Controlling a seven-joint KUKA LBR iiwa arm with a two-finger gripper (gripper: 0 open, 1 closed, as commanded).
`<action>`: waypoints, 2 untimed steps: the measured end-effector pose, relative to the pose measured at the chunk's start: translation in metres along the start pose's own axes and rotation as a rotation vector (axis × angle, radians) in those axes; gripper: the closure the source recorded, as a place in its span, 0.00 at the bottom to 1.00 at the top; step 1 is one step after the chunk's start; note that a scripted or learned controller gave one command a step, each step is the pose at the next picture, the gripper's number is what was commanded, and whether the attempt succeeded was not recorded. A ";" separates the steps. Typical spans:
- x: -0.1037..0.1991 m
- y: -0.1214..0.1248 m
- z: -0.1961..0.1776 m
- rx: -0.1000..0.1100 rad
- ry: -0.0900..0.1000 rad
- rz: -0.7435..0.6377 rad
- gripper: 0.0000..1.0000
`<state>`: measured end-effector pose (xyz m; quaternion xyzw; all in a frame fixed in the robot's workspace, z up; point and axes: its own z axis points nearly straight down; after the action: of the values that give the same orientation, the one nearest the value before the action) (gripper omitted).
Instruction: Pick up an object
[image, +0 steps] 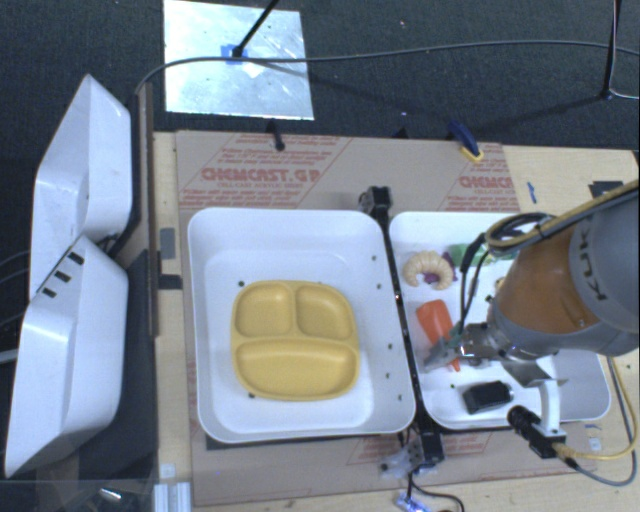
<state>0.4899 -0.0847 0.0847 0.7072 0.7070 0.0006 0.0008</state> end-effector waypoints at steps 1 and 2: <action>0.001 0.001 -0.011 -0.003 0.002 -0.002 1.00; -0.001 -0.004 -0.072 -0.004 0.000 -0.001 1.00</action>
<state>0.4862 -0.0852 0.1562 0.7069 0.7073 0.0018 0.0022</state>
